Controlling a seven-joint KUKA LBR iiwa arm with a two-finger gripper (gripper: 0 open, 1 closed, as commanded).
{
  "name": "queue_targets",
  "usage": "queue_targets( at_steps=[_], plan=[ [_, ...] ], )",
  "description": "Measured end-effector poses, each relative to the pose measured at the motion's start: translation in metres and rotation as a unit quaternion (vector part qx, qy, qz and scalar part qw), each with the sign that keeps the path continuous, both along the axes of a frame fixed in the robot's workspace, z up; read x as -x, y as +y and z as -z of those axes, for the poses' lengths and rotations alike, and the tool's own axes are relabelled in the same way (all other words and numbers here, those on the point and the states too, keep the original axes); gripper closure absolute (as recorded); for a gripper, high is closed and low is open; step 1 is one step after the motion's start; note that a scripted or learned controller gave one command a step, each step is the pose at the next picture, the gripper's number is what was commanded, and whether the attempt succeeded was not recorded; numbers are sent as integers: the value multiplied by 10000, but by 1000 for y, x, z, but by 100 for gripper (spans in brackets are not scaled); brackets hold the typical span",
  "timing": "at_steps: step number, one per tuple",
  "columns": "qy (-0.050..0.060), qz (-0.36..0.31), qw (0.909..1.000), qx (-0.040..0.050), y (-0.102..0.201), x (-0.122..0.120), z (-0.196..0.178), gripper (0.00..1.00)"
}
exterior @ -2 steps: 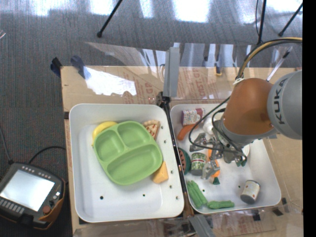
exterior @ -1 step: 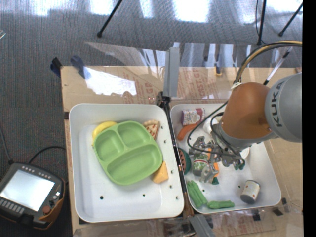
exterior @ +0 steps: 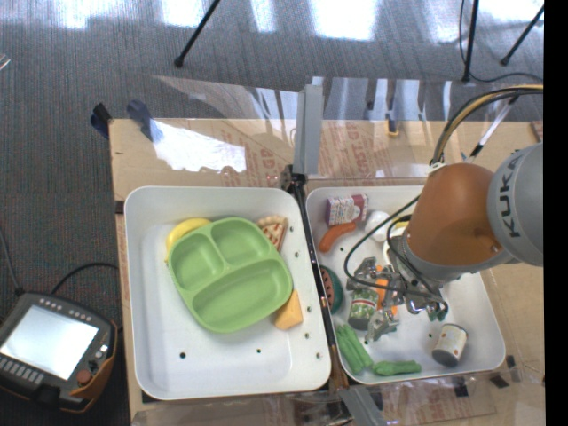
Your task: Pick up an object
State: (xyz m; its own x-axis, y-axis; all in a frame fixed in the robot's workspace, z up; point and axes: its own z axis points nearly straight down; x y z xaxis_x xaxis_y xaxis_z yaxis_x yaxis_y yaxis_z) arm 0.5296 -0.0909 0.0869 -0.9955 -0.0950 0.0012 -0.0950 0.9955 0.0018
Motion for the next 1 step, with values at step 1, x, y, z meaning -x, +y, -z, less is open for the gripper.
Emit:
queue_targets(
  at_steps=[1],
  plan=[
    [-52, -753, 9971, 8, -25, -97, -46, 0]
  ],
)
